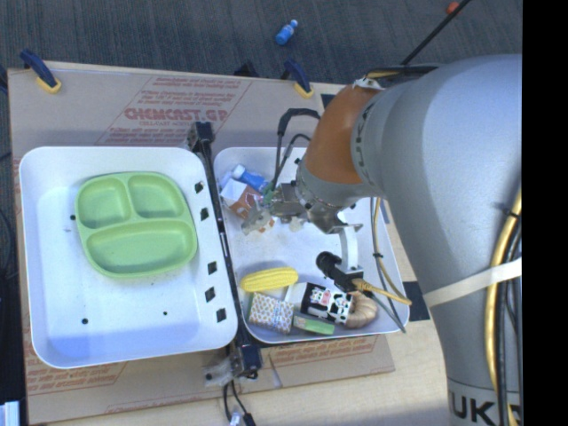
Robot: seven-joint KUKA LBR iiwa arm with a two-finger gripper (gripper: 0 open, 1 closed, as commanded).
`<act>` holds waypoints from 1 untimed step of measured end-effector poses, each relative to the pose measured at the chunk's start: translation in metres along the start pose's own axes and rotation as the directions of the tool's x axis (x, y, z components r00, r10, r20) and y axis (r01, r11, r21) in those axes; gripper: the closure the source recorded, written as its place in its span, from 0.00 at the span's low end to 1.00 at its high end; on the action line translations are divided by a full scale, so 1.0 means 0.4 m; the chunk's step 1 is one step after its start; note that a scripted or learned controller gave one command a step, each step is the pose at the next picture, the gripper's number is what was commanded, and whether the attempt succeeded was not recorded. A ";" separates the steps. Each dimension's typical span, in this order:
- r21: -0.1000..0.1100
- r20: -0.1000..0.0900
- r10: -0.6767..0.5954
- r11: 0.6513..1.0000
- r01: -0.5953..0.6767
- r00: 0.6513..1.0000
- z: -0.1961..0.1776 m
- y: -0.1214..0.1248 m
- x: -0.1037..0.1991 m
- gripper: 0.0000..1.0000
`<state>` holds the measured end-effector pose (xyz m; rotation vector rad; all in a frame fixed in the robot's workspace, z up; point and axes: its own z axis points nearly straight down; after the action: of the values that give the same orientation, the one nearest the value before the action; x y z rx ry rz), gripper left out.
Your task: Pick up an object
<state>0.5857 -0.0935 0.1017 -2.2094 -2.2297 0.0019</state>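
Pincer (282, 204) low in the right bin (383, 322) near its far edge, among clutter; finger state cannot be told. Pickup not yet confirmed.

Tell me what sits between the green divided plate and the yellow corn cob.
In the camera view, between the green plate and the corn cob runs the black clipped seam where the two bins' rims meet, plus bare white bin floor.

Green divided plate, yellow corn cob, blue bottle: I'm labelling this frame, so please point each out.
green divided plate (135, 238), camera view, on its large compartment.
yellow corn cob (269, 280), camera view, mid-length.
blue bottle (285, 33), camera view, on its body.
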 end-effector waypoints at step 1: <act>0.002 -0.001 0.004 1.000 -0.004 1.000 0.020 0.102 0.003 0.00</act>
<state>0.6266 -0.0920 0.0936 -2.2118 -2.2242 0.0031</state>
